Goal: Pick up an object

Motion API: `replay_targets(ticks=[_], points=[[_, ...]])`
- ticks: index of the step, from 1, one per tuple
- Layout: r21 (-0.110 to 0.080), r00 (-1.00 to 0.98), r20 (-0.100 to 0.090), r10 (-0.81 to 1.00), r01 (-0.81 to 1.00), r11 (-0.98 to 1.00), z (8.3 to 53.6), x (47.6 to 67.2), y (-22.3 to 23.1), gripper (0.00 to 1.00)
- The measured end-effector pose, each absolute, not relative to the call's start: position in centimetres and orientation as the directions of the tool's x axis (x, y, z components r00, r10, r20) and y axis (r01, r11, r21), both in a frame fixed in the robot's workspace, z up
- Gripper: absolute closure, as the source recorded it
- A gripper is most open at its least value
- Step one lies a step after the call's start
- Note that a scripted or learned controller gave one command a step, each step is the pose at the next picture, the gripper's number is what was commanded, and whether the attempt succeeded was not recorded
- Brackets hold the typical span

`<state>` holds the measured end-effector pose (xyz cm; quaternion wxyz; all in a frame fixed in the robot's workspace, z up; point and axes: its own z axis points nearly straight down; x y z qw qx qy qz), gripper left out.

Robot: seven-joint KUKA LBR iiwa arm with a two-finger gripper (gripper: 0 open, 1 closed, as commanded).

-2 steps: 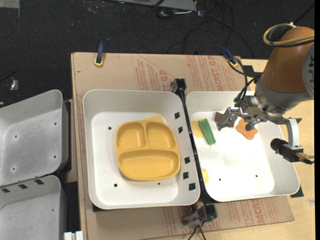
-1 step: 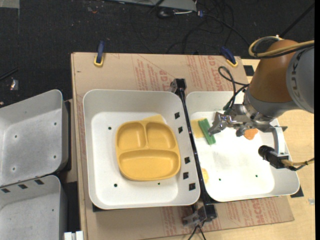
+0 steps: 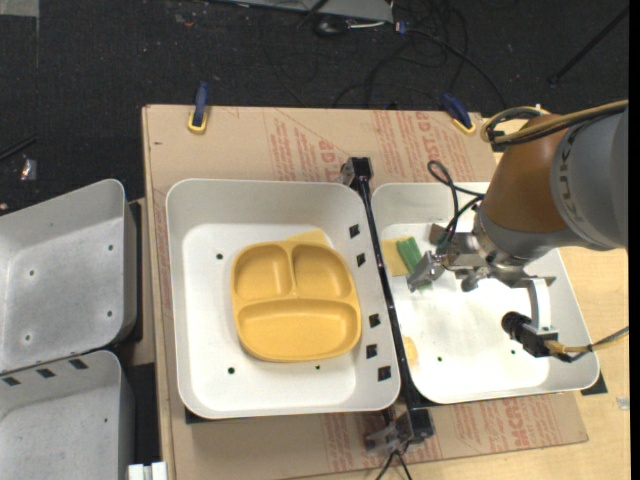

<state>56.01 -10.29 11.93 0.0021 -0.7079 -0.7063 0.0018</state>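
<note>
The arm reached in from the right over the right bin (image 3: 560, 368). The pincer (image 3: 425, 271) sat low near that bin's left wall; whether it was released or clenched could not be told. A green object (image 3: 408, 252) lay on the bin floor just beside the pincer, toward the upper left of it; contact could not be judged. A small yellow item (image 3: 409, 350) lay by the divider, lower down. The left bin (image 3: 200, 368) held a yellow divided tray (image 3: 296, 301), well apart from the pincer.
</note>
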Motion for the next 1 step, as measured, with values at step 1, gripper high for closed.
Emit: replay_targets(ticks=[1], points=[[0.000, 0.003, 0.000, 1.000, 1.000, -0.003, 13.30, 56.17, -10.26, 1.00]])
